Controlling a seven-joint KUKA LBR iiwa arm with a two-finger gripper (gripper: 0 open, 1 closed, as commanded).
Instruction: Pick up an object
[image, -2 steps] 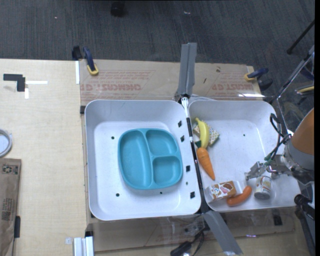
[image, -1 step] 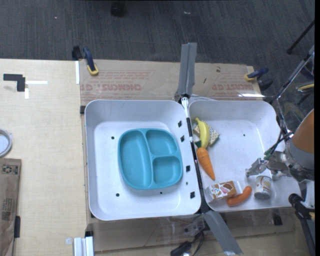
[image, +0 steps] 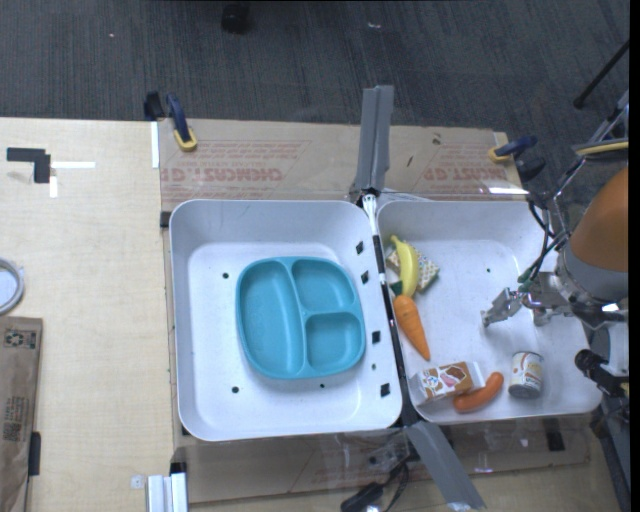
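Two white bins, seen from above. The gripper (image: 497, 310) hangs in the right bin (image: 470, 225), jaws apart and empty — nothing picked yet. A can (image: 525, 373) stands just near of it; carrot (image: 412, 326) and banana (image: 404, 263) lie left.

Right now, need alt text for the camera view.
The gripper hovers over the right bin, holding nothing, amid a banana, carrot, sausage, small carton and can. The left bin holds a blue divided plate.
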